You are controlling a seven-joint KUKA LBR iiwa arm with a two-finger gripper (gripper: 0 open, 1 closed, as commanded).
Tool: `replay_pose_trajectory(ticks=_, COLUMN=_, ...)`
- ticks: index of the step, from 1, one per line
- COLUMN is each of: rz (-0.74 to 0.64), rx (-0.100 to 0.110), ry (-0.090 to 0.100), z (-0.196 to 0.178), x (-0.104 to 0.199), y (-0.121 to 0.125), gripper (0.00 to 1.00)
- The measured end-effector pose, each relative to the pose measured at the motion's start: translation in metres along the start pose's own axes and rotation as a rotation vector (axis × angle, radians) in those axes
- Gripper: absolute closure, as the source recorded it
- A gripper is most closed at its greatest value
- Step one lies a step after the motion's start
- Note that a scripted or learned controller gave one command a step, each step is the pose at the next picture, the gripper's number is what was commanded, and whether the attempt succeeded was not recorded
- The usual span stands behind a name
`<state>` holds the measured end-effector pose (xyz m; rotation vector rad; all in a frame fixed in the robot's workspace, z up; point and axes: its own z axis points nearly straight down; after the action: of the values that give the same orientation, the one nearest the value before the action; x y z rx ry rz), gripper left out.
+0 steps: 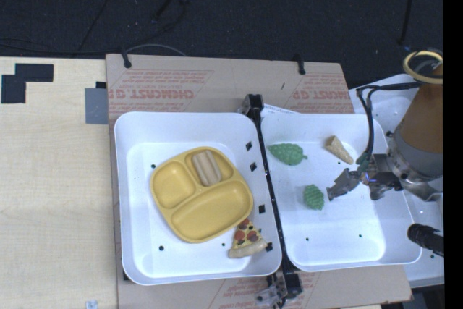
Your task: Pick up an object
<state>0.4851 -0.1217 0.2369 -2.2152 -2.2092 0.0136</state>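
Seen from above, two white bins are sitting side by side on a sheet of cardboard. The left bin (137, 155) is holding three things: one yellow divided plate (202, 193) with three compartments, one tan sausage-shaped piece (208, 167) lying in the plate's upper small compartment, and one toy pizza slice (247, 240) lying on the bin floor just beside the plate's lower right edge.

The right bin (340, 246) is also holding three loose things: two green bumpy pieces and one tan wedge. The larger green leaf-shaped piece (287, 153) is lying near the bin's upper left, the smaller green piece (313, 197) is lying near the middle, and the tan wedge (338, 149) is lying toward the upper right, well apart from both.

The arm is reaching in from the right, its orange band showing above the wrist. The gripper (346, 184) is hanging over the right bin, just beside the smaller green piece and to its right, with nothing visibly between its fingers; whether they are spread or closed I cannot tell.

The cardboard (217, 83) is showing red printed lettering, upside down and mirrored, too hard to read for certain.
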Motion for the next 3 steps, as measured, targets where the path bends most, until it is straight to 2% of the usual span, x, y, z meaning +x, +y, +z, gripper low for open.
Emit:
replay_pose_trajectory(ticks=1, rz=-0.003, rx=-0.011, ry=-0.002, z=-0.006, x=0.0, y=0.002, gripper=0.0)
replay_pose_trajectory(ticks=2, rz=-0.003, rx=-0.007, ry=0.0, z=0.04, x=0.005, y=-0.002, gripper=0.0)
replay_pose_trajectory(ticks=3, rz=-0.002, rx=-0.007, ry=0.0, z=0.103, x=0.003, y=-0.002, gripper=0.0)
